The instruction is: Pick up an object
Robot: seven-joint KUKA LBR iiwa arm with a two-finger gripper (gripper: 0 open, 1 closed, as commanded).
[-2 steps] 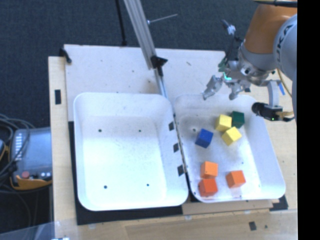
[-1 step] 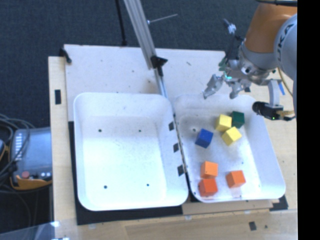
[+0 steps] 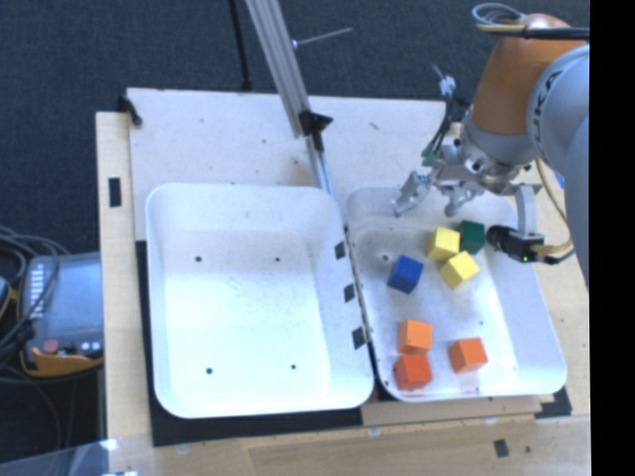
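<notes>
The gripper (image 3: pixel 433 197) hangs over the far end of the right bin (image 3: pixel 531 296). Its two metal fingers (image 3: pixel 406 198) are spread apart, and there is nothing between them. It is open and holds no block. It sits up above the bin, near the back wall, and I can see its faint shadow on the white floor below it.

The arm (image 3: pixel 526 77) comes in from the right side. It is grey, with a big orange part just above the wrist.

The blocks all lie in the right bin. A blue block (image 3: pixel 405 274) rests near the left side of that bin, below the gripper. Two yellow blocks sit close to each other, almost touching: one yellow block (image 3: pixel 444 243) is farther back and the other yellow block (image 3: pixel 459 269) is a bit nearer to me. A green block (image 3: pixel 472 235) sits just beside the back yellow one, on its right. A black piece with a small green light (image 3: pixel 514 243) sticks out from the arm beside the green block.

Nearer to me there are three orange blocks. One orange block (image 3: pixel 416 335) sits right above another orange block (image 3: pixel 413 370), and they look like they touch. The third orange block (image 3: pixel 467 354) sits off to their right.

The left bin (image 3: pixel 248 296) is big and white, with a few dark dots on its floor. A silver pole (image 3: pixel 280 53) leans over the bench behind the two bins.
</notes>
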